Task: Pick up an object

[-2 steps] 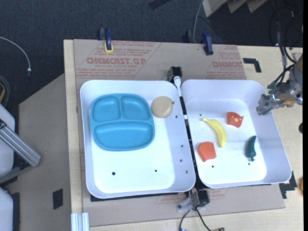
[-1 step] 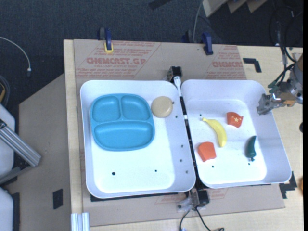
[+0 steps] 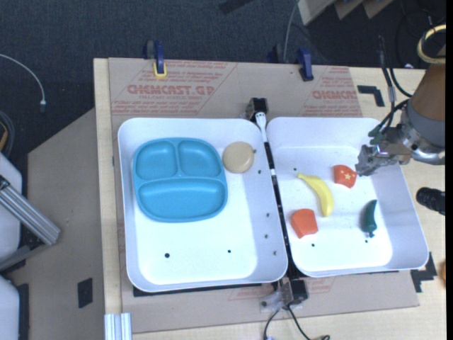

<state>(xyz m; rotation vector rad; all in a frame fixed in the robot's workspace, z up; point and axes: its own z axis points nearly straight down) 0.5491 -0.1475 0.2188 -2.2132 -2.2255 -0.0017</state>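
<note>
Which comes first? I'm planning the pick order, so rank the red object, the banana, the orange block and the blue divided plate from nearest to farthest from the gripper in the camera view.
From the gripper, at the right bin's upper right:
1. Red object, just to the gripper's left in the right bin.
2. Banana, middle of the right bin.
3. Orange block, lower left of the right bin.
4. Blue divided plate, in the left bin.

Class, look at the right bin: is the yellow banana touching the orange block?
Apart. In the camera view a strip of white bin floor shows between the banana and the orange block below it.
</note>
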